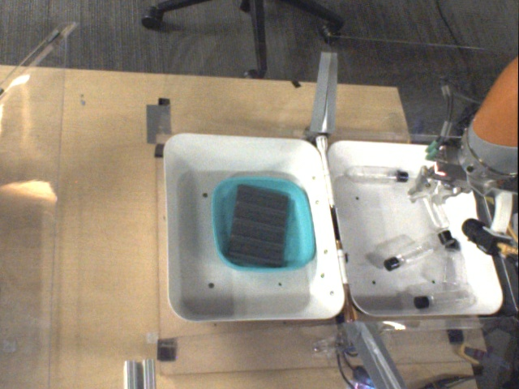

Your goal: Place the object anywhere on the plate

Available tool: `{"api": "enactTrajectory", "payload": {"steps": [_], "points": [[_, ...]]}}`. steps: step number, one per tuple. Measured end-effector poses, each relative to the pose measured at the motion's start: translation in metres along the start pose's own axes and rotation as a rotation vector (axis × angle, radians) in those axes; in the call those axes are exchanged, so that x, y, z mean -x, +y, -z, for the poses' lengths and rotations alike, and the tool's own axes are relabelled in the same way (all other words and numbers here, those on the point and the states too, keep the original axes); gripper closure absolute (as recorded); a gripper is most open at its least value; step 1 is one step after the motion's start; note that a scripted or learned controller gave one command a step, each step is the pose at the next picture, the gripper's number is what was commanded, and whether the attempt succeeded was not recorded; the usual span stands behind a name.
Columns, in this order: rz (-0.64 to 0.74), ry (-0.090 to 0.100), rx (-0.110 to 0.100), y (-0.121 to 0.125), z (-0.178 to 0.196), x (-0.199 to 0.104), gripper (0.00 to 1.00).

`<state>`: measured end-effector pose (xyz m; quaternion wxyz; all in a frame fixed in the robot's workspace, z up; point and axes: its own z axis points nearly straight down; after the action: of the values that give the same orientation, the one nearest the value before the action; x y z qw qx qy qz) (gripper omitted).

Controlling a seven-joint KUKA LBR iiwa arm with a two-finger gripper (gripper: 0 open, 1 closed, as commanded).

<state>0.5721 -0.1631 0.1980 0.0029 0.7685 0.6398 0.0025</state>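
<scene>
Arm (496, 128) hovering over right bin (357, 298), dark ribbed block (259, 225) lying on teal plate (302, 241).
Camera view: plate sitting in left bin (182, 217); clear tubes (403, 255) scattered in right bin; gripper (438, 186) above its far right side, finger state unclear.

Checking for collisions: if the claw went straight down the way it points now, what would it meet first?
Probably the right bin's white floor, near a clear tube beneath the claw; depth is uncertain.
</scene>
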Motion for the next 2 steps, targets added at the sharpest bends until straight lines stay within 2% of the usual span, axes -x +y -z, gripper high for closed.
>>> {"api": "enactTrajectory", "payload": {"steps": [1,2], "points": [[0.111,0.001,-0.004,-0.055,-0.009,-0.082,1.00],[0.309,0.002,-0.003,-0.070,-0.013,-0.172,1.00]]}}
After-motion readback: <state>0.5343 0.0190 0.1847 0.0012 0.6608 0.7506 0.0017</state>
